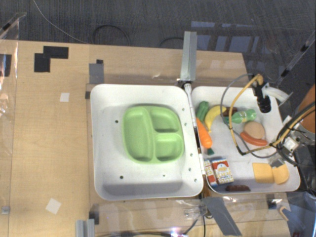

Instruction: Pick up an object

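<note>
You are looking down on a pale wooden bench (pixel 49 147) that bears two shallow white bins side by side. Nearest to you in the right bin (pixel 217 89), a small dark brown piece (pixel 238 187) lies by the front wall. Just behind it is a red and white carton (pixel 219 172), and to the right of that a yellow block (pixel 269 173).

The left bin (pixel 98 147) holds a green divided plate (pixel 153 135), lying flat in its middle.

You can see the gripper (pixel 295 151) at the right bin's right rim, among looping cables, above and just behind the yellow block. From this view you cannot tell whether it is parted or closed, and you can see nothing gripped in it.

Farther back in the right bin, an orange sausage (pixel 253 139) lies touching a tan egg (pixel 254 129). A carrot (pixel 204 135) runs along the left wall. Behind it a banana (pixel 212 116) rests against a dark green vegetable (pixel 202 108). A light green bottle (pixel 244 116) lies on its side near the egg.

So every object you might pick is in the right bin.

Beyond the bins, a grey metal post (pixel 188 56) stands at the seam between them. Black patches (pixel 49 57) mark the bench's far left.
</note>
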`<state>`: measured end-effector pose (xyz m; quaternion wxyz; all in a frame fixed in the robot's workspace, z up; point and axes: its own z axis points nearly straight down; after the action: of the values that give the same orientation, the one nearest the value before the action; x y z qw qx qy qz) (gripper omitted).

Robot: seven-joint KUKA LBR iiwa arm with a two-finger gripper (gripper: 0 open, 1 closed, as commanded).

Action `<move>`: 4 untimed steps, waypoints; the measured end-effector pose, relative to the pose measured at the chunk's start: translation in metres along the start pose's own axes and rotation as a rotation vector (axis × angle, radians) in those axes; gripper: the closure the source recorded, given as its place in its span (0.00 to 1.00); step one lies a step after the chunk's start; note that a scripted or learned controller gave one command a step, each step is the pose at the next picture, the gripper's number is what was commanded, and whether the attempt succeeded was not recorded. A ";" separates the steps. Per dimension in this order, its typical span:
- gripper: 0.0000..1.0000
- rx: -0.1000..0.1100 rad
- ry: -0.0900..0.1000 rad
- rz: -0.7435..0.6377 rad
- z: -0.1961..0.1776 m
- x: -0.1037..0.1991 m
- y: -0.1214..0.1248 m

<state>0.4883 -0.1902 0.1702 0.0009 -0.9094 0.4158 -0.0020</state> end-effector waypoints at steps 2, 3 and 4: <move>1.00 -0.002 -0.006 -0.206 0.018 0.015 -0.056; 1.00 0.006 0.010 -0.103 -0.114 0.075 -0.085; 1.00 0.000 0.000 -0.455 -0.074 0.047 -0.046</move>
<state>0.5534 -0.1955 0.2444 0.0006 -0.9798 0.1999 -0.0020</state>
